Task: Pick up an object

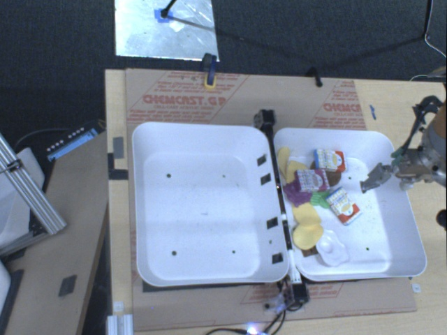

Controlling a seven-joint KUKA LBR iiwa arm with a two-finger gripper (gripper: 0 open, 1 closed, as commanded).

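The right bin (401, 246) holds a cluster of small items along its left side. Among them are a red and white carton (328, 160), a purple packet (310, 181), a second small carton (343, 205), a green piece (320, 199), yellow pieces (306, 225) and a white lump (330, 249). My gripper (373, 179) reaches in from the right, hovering over the right bin just right of the cartons. Nothing shows between its fingers.
The left bin (150, 187) sits beside the right one, joined by a black hinge strip (276, 201). Both rest on a cardboard sheet (181, 96). A shiny metal plate (164, 19) lies at the back; an aluminium frame (28, 194) stands at the left.
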